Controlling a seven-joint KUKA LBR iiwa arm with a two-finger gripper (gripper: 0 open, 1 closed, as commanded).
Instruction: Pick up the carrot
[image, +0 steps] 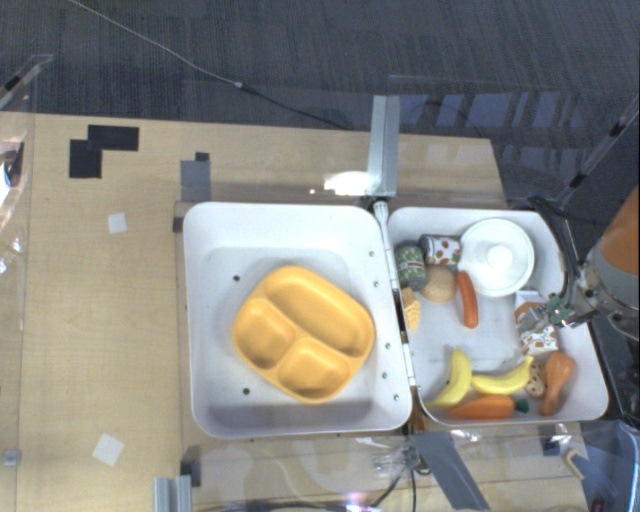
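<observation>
Orange tapered carrot (484, 407) lies along right bin's (574, 262) front wall, touching yellow bananas (470, 377) | grey arm's gripper (556, 314) at right rim, grip state unreadable | advice: descend beside the bananas, close across the carrot's middle.

The arm (618, 262) enters at the right edge, its orange band showing, the wrist reaching leftward.

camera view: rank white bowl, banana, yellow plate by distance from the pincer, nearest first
1. White bowl, back of the right bin, just left of the pincer.
2. Banana, front of the right bin; close to the bowl's range, slightly farther.
3. Yellow plate, left bin, clearly farthest.
</observation>
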